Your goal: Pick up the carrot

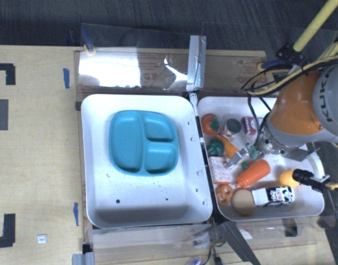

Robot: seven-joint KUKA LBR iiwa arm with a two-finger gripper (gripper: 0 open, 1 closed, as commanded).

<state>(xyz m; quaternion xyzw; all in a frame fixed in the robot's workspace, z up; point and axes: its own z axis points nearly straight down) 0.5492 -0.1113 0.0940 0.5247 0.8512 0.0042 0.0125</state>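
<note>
Found, at the near edge, a dark strut (237,246) slanting under crinkled clear plastic. Beyond it, saw a pale wooden bench (36,148) with a faint grain, marked with black tape corners (6,73) and short blue tape strips (66,77). Behind the bench, made out dark, finely ribbed carpet (130,4). Noted a glossy clear sheet (130,70) along the far side, throwing back white glare, and a yellow pole (320,16) crossing the top right corner above looping black cables (262,84).

Counted two shallow white bins with rounded corners, touching along the middle. In the left bin (91,148), speckled with a few dark dots, saw a smooth blue divided tray (141,141), oval, with three compartments.

In the right bin (315,206), found the carrot (253,172): orange, tapered, matte, lying tilted near the bin's middle. Near it, picked out a round brown lump (243,201), a white carton (273,195) with black patches, a yellow rounded piece (288,176), a pretzel shape (224,193), a green piece (215,147) and a red-orange ball (209,123).

Saw the arm's orange band (295,112), smooth and domed, over the bin's far right. Placed the gripper (256,148) just above the carrot's thick end; could not tell whether open or closed, and saw nothing held.
</note>
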